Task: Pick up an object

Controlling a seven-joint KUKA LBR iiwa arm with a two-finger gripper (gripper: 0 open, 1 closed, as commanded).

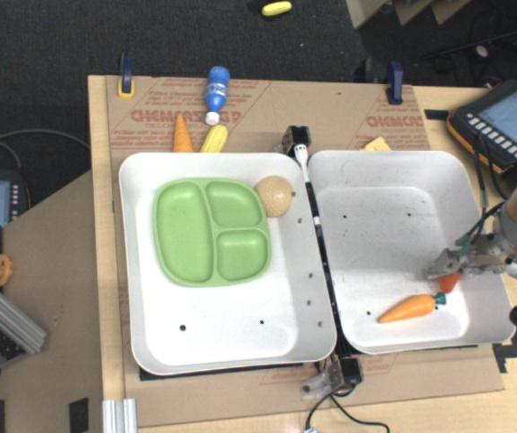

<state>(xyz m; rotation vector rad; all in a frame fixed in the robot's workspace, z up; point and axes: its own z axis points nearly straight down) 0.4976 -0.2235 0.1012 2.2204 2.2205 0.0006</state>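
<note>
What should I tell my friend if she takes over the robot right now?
Gripper: low at the right side of the right bin; I cannot tell whether it is open or shut.
Things: a toy carrot lies in the right bin just beside the gripper, with a small red piece right at the gripper. The green divided plate and a tan ball are in the left bin.
Done: nothing visibly lifted.
Left: grasp one object, probably the carrot, and raise it.
</note>
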